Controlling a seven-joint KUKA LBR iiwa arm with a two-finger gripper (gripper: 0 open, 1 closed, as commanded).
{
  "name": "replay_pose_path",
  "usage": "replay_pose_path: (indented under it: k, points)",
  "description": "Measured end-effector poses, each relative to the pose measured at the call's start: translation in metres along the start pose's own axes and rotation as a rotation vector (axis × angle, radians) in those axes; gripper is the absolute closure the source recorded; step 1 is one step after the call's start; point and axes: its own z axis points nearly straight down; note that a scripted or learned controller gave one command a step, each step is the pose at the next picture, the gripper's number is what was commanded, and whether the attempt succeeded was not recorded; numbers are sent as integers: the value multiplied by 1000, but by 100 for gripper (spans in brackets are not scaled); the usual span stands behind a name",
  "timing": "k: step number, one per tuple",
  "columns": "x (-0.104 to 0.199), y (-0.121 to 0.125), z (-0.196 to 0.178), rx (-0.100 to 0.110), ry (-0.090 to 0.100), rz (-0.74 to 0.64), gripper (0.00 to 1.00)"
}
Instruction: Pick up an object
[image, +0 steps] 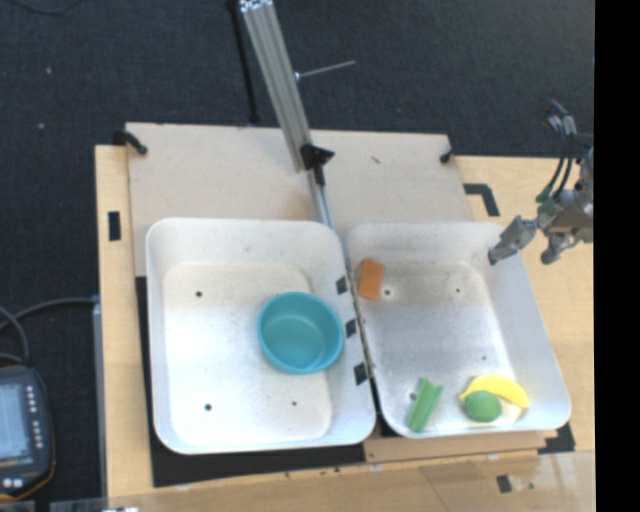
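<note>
A: Over the right bin (520, 330), at its far right corner, your gripper (530, 243) hangs with its two fingers apart and nothing between them.

B: So what should I send it after?

A: You have four choices. An orange block (369, 279) sits near the right bin's left wall. A green stick (424, 405) lies by the near rim, and just beside it a green ball (482, 406) rests against a yellow piece (503, 391). A teal bowl (300, 332) stands upright in the left bin (190, 300).

B: Which handles best?

A: I'd judge the orange block. It looks small, light and probably stiff, with flat sides your fingers can close on squarely, and it stands well apart from the other things. Take it across its short width, from above.

B: And the ball?

A: You'd likely find it round and smooth, apt to roll or squirt out, and the yellow piece touching it could foul one finger. The stick looks light but thin; grip it across its middle, not its ends.

B: The bowl?

A: Light, I think, but too wide to span. You'd have to pinch the rim, and a thin wall may slip or tip.
</note>
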Motion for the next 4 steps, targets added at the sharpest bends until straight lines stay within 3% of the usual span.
replay_pose_path:
  k: [1, 2, 4]
  points:
    - [0, 0, 0, 0, 0, 0, 0]
    - [-12, 2, 49, 1, -2, 3, 0]
    - [-1, -9, 140, 5, 0, 5, 0]
